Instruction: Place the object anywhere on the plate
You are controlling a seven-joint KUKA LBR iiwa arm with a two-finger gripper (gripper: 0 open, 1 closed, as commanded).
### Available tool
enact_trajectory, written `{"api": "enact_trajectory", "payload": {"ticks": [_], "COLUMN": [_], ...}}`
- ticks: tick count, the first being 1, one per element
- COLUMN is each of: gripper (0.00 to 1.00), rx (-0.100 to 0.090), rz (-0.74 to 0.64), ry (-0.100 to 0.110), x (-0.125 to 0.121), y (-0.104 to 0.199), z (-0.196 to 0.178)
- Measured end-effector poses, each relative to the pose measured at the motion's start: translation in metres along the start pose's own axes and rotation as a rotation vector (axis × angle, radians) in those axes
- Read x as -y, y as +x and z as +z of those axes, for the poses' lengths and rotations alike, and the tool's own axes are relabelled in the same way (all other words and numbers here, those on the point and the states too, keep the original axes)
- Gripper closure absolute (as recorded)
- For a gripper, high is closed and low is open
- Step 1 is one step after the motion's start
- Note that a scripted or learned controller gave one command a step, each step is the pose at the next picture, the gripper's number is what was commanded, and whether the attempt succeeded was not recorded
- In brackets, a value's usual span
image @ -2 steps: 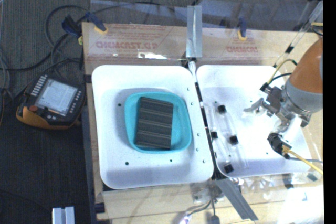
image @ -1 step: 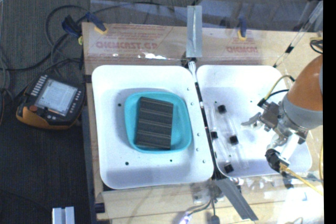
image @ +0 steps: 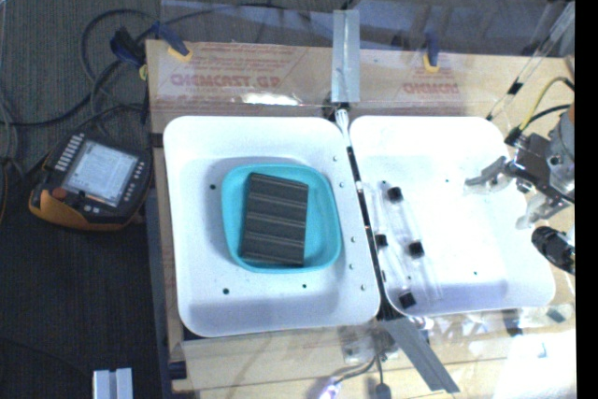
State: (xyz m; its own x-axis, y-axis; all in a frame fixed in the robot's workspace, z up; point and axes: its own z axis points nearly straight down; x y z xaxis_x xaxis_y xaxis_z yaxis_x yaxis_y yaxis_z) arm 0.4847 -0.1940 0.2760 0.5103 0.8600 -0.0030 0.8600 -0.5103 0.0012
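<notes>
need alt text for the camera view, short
A dark ribbed block lies on a teal plate in the left white bin. The arm's tool sits over the right bin's far right edge, holding nothing.

The single camera hangs above the bench [image: 280, 70] and looks down at a slant, far enough back to take in both white bins and floor beyond. The gripper [image: 509, 192] sits near the right edge of the frame, over the right bin [image: 448, 276]. The left bin [image: 187, 294] lies well apart from it, toward the frame's middle and left.
</notes>
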Motion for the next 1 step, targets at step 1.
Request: {"api": "enact_trajectory", "payload": {"ticks": [1], "gripper": [0.00], "rx": [-0.001], "rz": [0.079], "ry": [0.005], "x": [-0.0065], "y": [-0.0141], "z": [0.0933]}}
